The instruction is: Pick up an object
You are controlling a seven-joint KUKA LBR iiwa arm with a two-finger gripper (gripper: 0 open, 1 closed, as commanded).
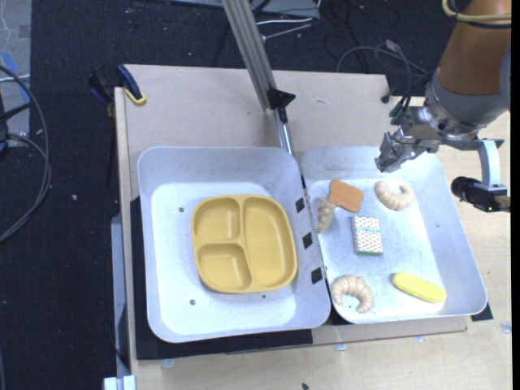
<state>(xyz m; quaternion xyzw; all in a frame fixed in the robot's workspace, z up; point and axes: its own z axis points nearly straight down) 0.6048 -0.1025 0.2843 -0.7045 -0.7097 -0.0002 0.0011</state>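
The right bin [455, 242] holds an orange toast-like slice [347, 195], a pale croissant [394, 195], a small patterned white box [367, 236], a yellow banana-like piece [418, 288], another croissant [353, 292] near the front, and a small beige piece [325, 215] at the left wall. My gripper [390, 154] hangs above the bin's back right part, just above and behind the pale croissant. Nothing shows between its fingers.
The left bin [162, 218] bears a yellow three-compartment tray [244, 244]. A slanted metal pole [253, 47] runs from the top down to the gap between the bins. The wooden bench [203, 104] lies behind; cables lie on the dark floor.
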